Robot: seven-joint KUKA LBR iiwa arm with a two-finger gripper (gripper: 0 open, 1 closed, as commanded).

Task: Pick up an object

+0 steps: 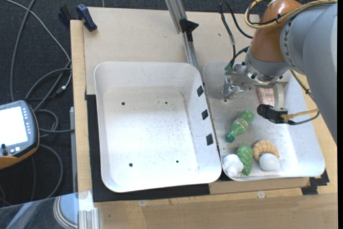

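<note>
Bench carried two white bins side by side. Left bin [144,126] held nothing but specks and a few dark dots on its floor; open room everywhere in it, but no target there.

Right bin [305,155] held all the items, grouped toward its near edge. Green bottle [239,125] lay near the divider side, long axis slanted, cap end toward the near-left, base toward the far-right. Below it, at the near-left corner: a white ball [232,164] touching a green leafy toy [246,157]. Just right of these, a tan-and-white rounded item [266,154], close to the near rim.

Gripper [229,89] hung over the far-left part of the right bin, near the divider. Fingers pointed down; too small and dark to resolve, so whether spread or closed could not be told. Nothing visible between them.

Judgement: bottle was the nearest item, lying toward the near edge from the fingertips, slightly right. Gap between bottle and divider looked narrow; more room on its right side. Grasp across the short axis would suit. Cluster at the corner looked crowded against the rim.
</note>
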